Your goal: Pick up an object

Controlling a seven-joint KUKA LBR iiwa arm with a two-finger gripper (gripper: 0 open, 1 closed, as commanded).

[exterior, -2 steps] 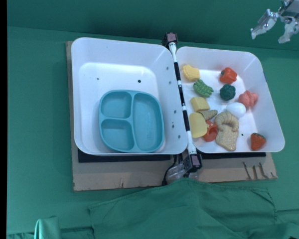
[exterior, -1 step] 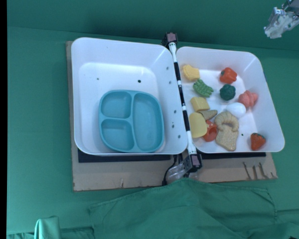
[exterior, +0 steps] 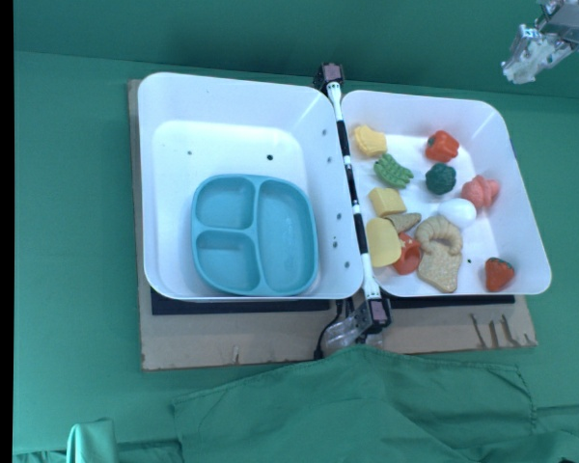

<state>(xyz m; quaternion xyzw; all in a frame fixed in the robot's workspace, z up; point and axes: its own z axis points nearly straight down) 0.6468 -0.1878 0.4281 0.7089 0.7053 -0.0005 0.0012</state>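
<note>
The right bin [exterior: 513,177] holds several toy foods: a yellow piece [exterior: 370,141], a green pea pod [exterior: 393,171], a red-orange pepper [exterior: 442,146], a dark green broccoli [exterior: 440,177], a pink piece [exterior: 481,191], a white egg [exterior: 456,210], tan bread shapes [exterior: 441,254] and a strawberry [exterior: 499,274]. My gripper [exterior: 527,63] hangs at the top right corner, high above and beyond the right bin's far right corner. Nothing shows between its fingers.
The left bin [exterior: 174,104] holds a blue three-compartment tray [exterior: 254,233]. A black and white divider bar [exterior: 350,186] runs between the bins. Both bins sit on a cardboard sheet [exterior: 174,340]. Green cloth [exterior: 367,413] is bunched at the front.
</note>
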